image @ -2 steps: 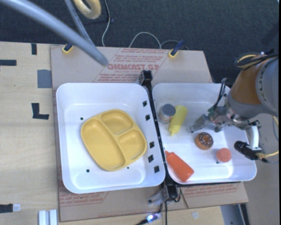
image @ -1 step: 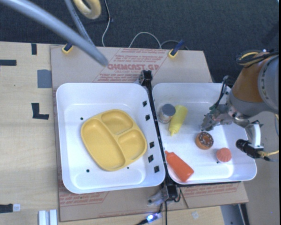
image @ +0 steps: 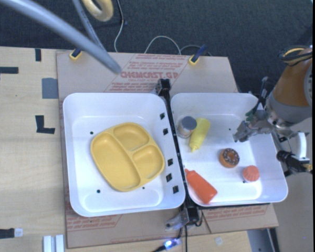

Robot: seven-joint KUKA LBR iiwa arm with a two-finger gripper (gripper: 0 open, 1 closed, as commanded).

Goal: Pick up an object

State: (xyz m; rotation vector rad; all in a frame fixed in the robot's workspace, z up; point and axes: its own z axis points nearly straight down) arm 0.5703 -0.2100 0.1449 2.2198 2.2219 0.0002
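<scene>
Just below-left of claw (image: 241, 134): donut (image: 229, 157), apart, in right bin (image: 220, 100).

I see glossy white plastic bins (image: 73, 140) on a matt cardboard sheet (image: 147, 72). The yellow divided plate (image: 127, 155) looks like smooth plastic.

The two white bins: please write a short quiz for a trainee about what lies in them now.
1. True or false: the yellow divided plate lies in the left bin.
2. Which item lies nearest the gripper? A) doughnut B) orange bottle C) divided plate
3. Fill in: the small can touches the yellow ____.

Key: 1 true; 2 A; 3 bottle.
</scene>
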